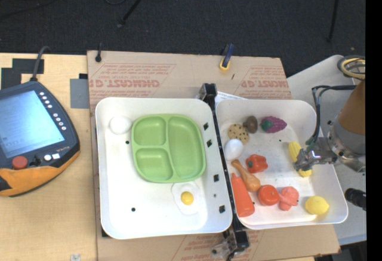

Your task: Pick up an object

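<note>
Bins [110,218]: two; divided green plate [168,148] one, fried egg [187,197] one; cardboard [173,77] underneath; gripper [305,160] at 3 o'clock, state unclear.

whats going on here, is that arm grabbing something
A grey robot arm reaches in from the right, its gripper low over the right bin, at a small yellow piece near that bin's right side. Whether it holds anything isn't clear. The rest of the toy food, such as the tomato and lemon, lies untouched. The left bin holds a green divided plate and a fried egg.
</note>
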Controlling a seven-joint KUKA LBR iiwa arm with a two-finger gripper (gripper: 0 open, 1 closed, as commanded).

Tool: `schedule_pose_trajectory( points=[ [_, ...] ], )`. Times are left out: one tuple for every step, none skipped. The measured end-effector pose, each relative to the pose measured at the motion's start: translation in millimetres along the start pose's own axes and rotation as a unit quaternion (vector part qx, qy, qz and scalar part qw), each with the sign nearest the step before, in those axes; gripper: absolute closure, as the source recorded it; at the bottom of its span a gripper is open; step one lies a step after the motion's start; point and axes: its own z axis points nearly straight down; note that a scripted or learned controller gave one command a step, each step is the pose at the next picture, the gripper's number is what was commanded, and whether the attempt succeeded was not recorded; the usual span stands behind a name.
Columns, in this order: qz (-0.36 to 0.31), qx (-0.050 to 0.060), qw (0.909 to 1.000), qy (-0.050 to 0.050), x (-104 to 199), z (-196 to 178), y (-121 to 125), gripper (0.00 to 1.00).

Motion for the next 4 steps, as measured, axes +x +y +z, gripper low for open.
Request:
schedule_pose_trajectory(
  points=[
    [0.000,0.000,1.0000,0.000,3,-42,-6,1.00],
    [0.000,-0.001,1.0000,-0.001,1,-80,-5,1.00],
    [-0.002,0.001,1.0000,0.000,35,-71,24,1.00],
    [-0.002,0.001,1.0000,0.000,81,-61,50,1.00]
  ],
)
